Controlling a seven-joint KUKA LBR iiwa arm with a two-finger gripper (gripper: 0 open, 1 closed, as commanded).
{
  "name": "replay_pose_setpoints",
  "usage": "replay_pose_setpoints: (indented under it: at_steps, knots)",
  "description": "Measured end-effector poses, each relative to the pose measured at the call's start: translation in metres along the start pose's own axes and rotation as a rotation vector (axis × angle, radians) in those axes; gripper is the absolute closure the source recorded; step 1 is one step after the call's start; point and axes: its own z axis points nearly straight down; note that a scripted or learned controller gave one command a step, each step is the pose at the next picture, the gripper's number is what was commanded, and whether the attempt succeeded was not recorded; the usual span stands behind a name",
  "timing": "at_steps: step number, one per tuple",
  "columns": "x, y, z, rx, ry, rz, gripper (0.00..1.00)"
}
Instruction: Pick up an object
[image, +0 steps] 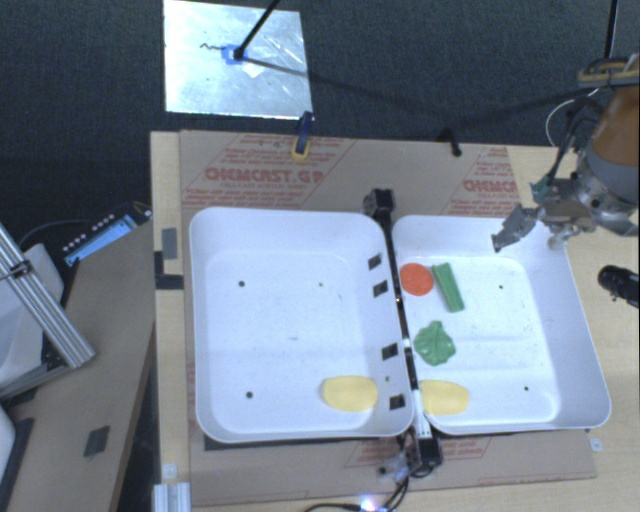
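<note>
Dark carpet floor (80, 90), wooden bench (170, 200)

Two bins sit side by side on the counter (170, 330). The left bin (290, 240) holds one oval piece (349, 393) near its front right corner, close to the divider between the bins. The right bin (560, 330) holds four things along its left side: a disc (417, 280) farthest back, a bar (448, 286) just right of it, a leafy piece (435, 343) in front of them, and a second oval piece (443, 397) nearest the front. The hand (520, 228) hangs above the right bin's back rim, apart from all of them.
</note>
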Motion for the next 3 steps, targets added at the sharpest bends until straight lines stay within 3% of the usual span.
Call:
replay_pose_setpoints:
  at_steps: [1, 2, 3]
  knots:
    - [0.0, 0.001, -0.011, -0.003, 0.0, -0.003, 1.0]
    - [0.04, -0.004, -0.219, -0.021, -0.003, -0.005, 1.0]
    - [0.109, -0.027, -0.086, 0.012, 0.003, -0.007, 1.0]
